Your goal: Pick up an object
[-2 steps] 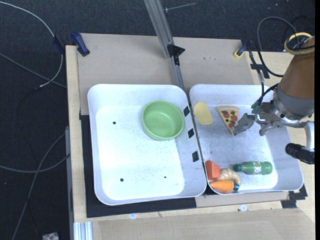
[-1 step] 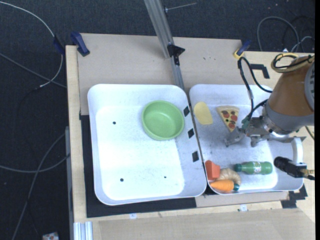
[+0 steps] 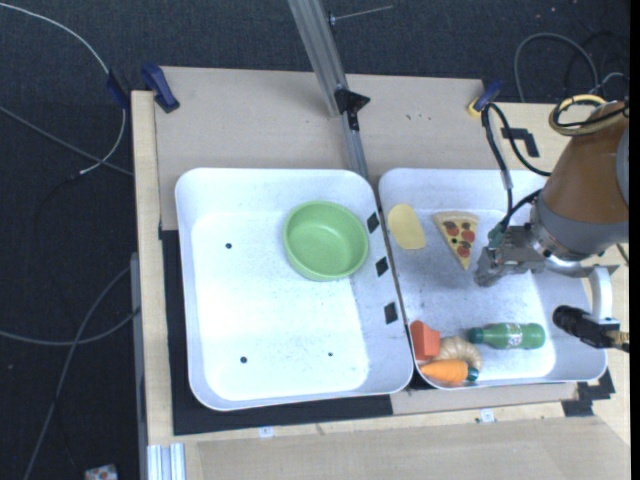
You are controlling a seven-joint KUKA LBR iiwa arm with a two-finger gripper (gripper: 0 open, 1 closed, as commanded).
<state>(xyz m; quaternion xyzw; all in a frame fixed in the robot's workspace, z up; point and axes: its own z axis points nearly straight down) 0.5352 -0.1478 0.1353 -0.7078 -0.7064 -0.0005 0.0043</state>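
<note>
My gripper [image 3: 487, 271] hangs low in the right bin [image 3: 440, 186], just right of a pizza slice toy [image 3: 458, 236]; nothing shows between its fingers. A pale yellow oval piece [image 3: 406, 226] lies left of the pizza slice. A green bottle [image 3: 510, 336] lies on its side near the bin's front edge, below the gripper. At the front left corner sit a red block [image 3: 424, 339], a tan shell-like toy [image 3: 462, 349] and an orange carrot [image 3: 445, 372]. A green bowl [image 3: 325, 239] stands in the left bin [image 3: 250, 308].
A metal pole [image 3: 325, 58] slants across the bench behind the bins. Black cables [image 3: 505, 158] run down beside the arm on the right. Blue clamps [image 3: 160, 88] hold the bench's back corners.
</note>
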